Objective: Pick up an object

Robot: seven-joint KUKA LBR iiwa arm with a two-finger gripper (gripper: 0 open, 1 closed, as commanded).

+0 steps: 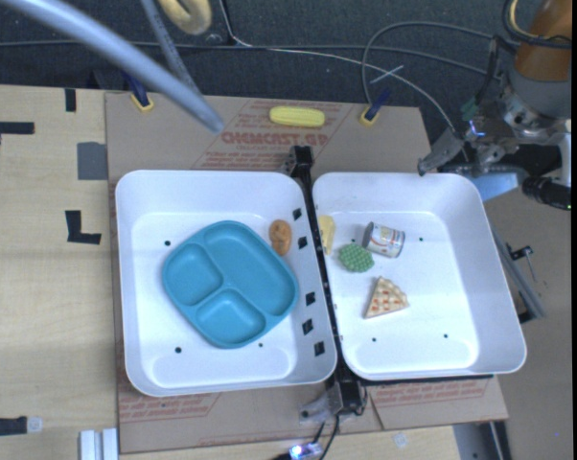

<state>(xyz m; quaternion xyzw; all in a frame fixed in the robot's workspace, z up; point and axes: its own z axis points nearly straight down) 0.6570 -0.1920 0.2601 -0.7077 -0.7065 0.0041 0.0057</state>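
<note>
In the right bin (480,286) lie a small can (384,241) on its side, a green round piece (356,257) touching it, a waffle wedge (385,298) nearer the front, and a yellow piece (325,230) by the divider; the claw (440,159) hangs above that bin's far right corner, its state impossible to tell; the left bin (135,286) holds a blue tray (230,283) and a brown lump (281,236).

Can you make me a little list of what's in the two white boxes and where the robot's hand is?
left bin: blue divided plate, small brown potato-like piece beside it
right bin: yellow piece by the divider, green round waffle-like piece, small can on its side, pizza slice toy
behind the bins: yellow corn-like toy on cardboard
hand: above the right bin's far right corner, holding nothing visible
</note>
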